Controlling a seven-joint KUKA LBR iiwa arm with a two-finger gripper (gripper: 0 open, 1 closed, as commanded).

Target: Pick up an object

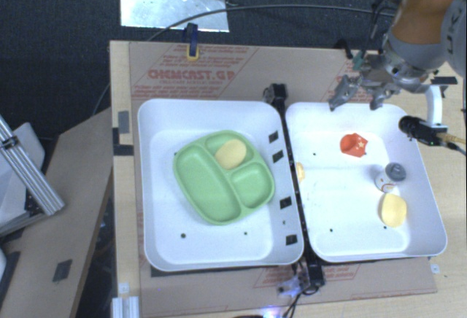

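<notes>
My gripper (360,95) hangs over the far edge of the right bin (350,236), its two fingers spread apart with nothing between them. Below it in that bin lies a small red object (354,144). Nearer the bin's right side sit a small grey round piece (395,171) and a pale yellow lemon-shaped object (392,210). In the left bin (157,185) a green divided plate (219,178) carries a yellow egg-shaped object (232,154) in its upper compartment.
A tiny yellow piece (299,172) sits at the divider between the bins. A black fitting (419,130) juts over the right bin's right rim. A cardboard sheet (197,72) lies under both bins, and a metal rail (25,167) stands at the left.
</notes>
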